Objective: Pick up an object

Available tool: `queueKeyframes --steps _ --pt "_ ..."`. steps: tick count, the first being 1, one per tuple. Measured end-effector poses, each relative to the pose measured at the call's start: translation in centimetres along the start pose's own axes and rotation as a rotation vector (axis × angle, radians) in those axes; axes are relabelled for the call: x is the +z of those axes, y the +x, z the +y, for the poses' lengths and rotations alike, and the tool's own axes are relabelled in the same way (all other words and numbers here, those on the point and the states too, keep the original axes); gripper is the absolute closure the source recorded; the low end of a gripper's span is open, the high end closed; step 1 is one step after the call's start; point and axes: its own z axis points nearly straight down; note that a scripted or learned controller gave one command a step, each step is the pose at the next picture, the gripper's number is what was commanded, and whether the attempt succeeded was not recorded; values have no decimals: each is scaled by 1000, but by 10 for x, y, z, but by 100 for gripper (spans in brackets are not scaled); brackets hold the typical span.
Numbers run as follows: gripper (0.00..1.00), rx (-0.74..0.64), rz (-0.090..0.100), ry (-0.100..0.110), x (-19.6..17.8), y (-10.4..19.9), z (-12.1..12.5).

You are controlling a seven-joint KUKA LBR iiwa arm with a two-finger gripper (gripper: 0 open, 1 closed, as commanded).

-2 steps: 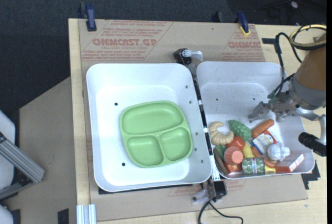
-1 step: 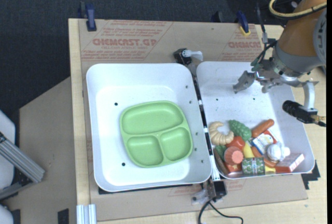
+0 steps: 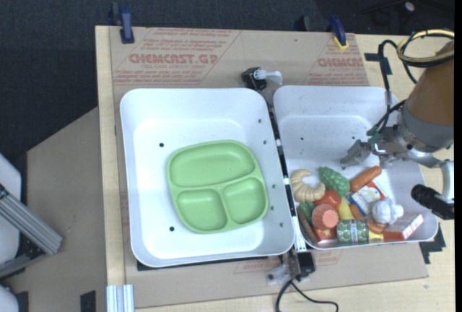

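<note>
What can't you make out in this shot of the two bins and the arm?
- Gripper, camera view: too small and blurred to tell whether it holds anything.
- Toy pile in the right bin: pieces overlap, so the lower ones are hidden.
- Arm: cut off by the right edge.
- Green tray in the left bin: it hides the bin floor beneath.

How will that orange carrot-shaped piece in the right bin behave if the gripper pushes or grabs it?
The carrot looks like smooth moulded plastic, so probably stiff, light and a bit slippery. Its long rounded shape may roll or pivot when pushed. It leans on neighbouring toys in the right bin, so they may shift too.
</note>
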Motion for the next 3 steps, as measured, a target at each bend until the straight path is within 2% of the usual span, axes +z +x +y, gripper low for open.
queueKeyframes --steps 1,2,3 --pt "0 -6 -4 -12 44 -42 69" --pt "0 2 0 -4 -18 -55 -44" --pt "0 -11 -3 -13 23 -29 41"
